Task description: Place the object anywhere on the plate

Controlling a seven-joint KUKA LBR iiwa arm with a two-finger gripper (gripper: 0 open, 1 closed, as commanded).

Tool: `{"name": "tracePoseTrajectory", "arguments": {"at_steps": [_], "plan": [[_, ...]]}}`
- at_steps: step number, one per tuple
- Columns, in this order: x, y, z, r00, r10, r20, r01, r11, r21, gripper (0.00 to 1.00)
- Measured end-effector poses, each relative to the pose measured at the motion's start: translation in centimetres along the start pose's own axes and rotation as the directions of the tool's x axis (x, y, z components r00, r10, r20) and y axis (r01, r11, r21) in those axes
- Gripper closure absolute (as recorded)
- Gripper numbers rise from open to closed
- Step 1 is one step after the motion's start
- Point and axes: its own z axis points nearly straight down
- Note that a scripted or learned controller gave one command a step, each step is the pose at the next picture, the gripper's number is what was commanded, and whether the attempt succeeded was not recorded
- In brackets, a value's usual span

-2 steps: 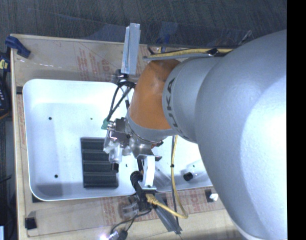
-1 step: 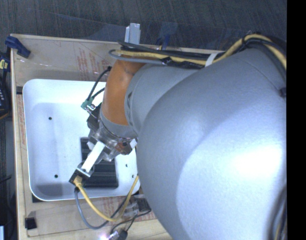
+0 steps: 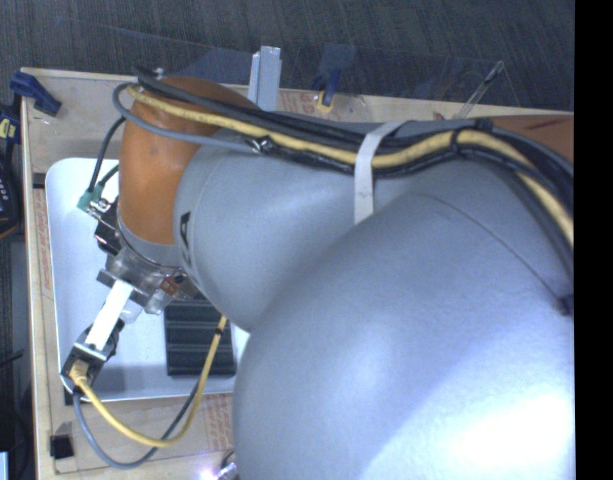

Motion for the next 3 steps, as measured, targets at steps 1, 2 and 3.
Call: {"name": "tracePoseTrajectory", "arguments": {"at_steps": [1, 2, 3], "plan": [[-4.3, 3.6, -4.8, 0.931, -0.365, -0.004, 0.365, 0.931, -0.004, 1.00], [-0.3, 0.4, -4.1, 0.972, 0.234, -0.004, -0.234, 0.972, -0.004, 1.00], [-4.1, 3.3, -3.6, 0.999, 0.045, 0.002, -0.045, 0.999, 0.001, 1.00]]}}
